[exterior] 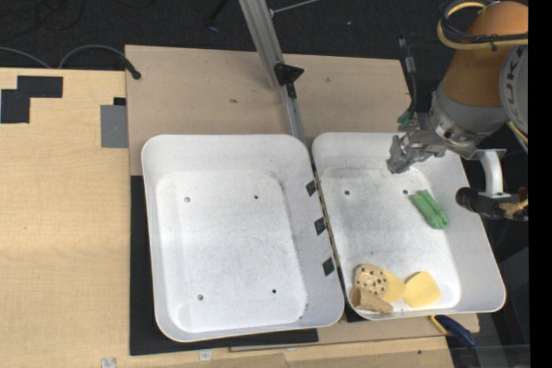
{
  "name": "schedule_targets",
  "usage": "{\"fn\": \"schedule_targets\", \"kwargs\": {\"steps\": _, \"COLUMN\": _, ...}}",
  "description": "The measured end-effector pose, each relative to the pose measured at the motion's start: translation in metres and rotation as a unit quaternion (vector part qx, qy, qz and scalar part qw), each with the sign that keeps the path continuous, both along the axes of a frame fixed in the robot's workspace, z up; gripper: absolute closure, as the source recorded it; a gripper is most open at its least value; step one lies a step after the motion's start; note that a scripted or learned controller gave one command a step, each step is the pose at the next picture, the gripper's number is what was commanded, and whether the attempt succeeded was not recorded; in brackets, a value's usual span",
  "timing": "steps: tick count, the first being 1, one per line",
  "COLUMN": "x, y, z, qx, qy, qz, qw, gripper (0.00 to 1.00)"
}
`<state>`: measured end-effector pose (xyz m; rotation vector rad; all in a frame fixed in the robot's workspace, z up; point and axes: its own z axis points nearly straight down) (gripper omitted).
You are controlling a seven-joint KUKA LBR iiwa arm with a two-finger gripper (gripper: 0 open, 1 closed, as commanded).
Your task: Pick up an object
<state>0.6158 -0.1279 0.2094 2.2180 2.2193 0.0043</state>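
**Pincer above the right bin, nothing taken yet**

Nearest to the camera, in the front corner of the right bin, three small things lie together; a pale yellow piece, a speckled tan piece just beside it, and a small brown scrap touching the bin wall; they probably gathered there because the floor curves up at the rim. A little farther, near the right wall, a green object lies alone and slanted, well apart from the yellow group; this makes it the easier thing to pick, in my judgement, since nothing crowds it.

The left bin sits beside, on the desk.

Farther still, the pincer hangs over the back part of the right bin, near the green object but not touching it; nothing is seen between its parts, and if it is released or clenched I cannot tell, it is too small and dark. Behind, a metal rail leans away.
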Motion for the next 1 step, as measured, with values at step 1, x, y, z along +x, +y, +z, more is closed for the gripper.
{"fn": "schedule_targets", "kwargs": {"steps": 1, "x": 0.0042, "y": -0.0019, "z": 0.0431, "qx": 0.0002, "qy": 0.001, "qz": 0.0, "qw": 1.0, "gripper": 1.0}}
